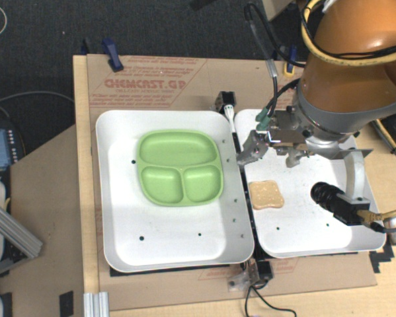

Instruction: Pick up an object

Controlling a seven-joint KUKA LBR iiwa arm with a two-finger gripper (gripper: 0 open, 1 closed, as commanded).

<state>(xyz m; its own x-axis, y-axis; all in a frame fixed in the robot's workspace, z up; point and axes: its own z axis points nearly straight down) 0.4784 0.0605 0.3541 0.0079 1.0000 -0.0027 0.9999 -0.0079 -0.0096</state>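
Note:
A tan slice of toast lies flat near the left wall of the right bin. My gripper hangs over the upper left part of that bin, close to the divide between the two bins. It is a little beyond the toast and apart from it. Nothing shows held in it. The big grey and orange arm covers the back of the right bin.
The left bin holds a green divided plate with three compartments, lying flat toward the back. Both bins rest on a cardboard sheet. A blue clip sits at its far edge.

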